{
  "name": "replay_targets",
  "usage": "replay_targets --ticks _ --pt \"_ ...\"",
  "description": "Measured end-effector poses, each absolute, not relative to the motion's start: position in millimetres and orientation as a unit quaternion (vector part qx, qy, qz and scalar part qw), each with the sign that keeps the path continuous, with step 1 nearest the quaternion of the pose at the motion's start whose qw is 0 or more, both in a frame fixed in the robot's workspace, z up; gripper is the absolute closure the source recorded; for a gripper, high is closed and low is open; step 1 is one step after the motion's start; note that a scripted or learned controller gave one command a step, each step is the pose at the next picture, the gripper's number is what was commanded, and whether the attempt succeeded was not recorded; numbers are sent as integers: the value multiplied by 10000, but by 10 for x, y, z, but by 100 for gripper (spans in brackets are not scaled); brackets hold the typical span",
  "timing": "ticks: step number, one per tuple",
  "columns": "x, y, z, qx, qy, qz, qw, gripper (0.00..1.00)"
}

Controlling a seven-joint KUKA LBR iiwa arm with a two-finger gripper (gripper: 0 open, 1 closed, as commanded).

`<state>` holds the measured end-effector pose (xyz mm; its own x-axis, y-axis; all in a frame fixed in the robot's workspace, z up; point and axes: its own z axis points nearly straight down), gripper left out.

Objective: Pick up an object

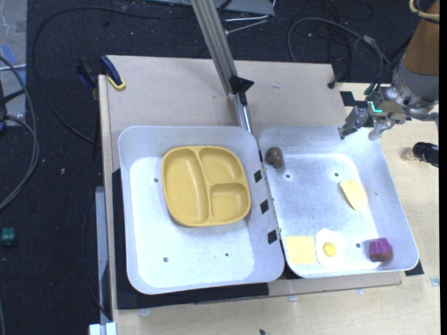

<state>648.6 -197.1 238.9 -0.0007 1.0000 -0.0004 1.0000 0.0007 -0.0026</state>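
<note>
My gripper [363, 125] above the right bin's [391, 187] far corner, fingers spread, nothing between them, brown lump [274, 157] at the bin's far left, yellow wedge [354, 194], fried egg [330, 247], yellow square [301, 250], purple piece [379, 250], divided yellow plate [206, 185] in left bin [140, 208].

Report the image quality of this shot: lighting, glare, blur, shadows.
Camera view: lighting is even and bright on the two bins, with the right bin slightly washed out near its far rim; the surrounding floor is dark. The gripper and arm look soft, slightly blurred. The yellow tray is sharp, with faint shadows in its compartments.
</note>
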Motion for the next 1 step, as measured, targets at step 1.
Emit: replay_targets --ticks 1 --pt "6495 -1970 2408 -7066 -7076 1 -8 0"
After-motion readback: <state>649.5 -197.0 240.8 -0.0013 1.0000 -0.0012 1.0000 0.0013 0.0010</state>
